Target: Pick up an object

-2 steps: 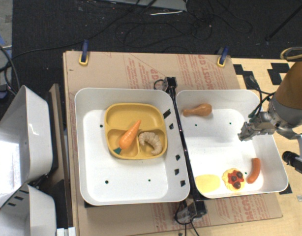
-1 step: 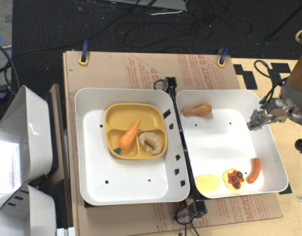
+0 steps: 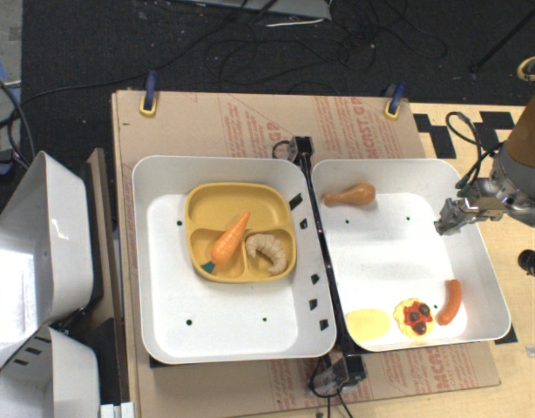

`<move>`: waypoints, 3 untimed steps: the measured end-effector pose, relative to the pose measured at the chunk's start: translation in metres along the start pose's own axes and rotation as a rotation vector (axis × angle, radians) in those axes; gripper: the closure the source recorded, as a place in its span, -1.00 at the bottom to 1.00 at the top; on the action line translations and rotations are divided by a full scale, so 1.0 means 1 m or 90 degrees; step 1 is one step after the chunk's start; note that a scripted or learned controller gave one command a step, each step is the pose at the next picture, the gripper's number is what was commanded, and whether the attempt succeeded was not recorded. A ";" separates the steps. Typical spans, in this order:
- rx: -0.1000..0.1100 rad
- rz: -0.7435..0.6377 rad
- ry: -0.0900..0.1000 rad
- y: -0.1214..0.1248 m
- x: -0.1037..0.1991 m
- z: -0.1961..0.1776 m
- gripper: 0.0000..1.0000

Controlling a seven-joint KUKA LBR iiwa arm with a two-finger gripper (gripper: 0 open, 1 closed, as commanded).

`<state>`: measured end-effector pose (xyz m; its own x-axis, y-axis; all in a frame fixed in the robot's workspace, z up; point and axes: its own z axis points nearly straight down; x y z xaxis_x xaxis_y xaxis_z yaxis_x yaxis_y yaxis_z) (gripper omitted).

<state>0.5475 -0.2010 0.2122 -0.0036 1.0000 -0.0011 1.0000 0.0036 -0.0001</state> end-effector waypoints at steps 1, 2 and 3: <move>-0.001 -0.002 0.000 0.020 0.044 0.004 1.00; -0.002 -0.003 0.001 0.038 0.090 -0.007 1.00; -0.001 -0.003 0.001 0.047 0.151 -0.014 1.00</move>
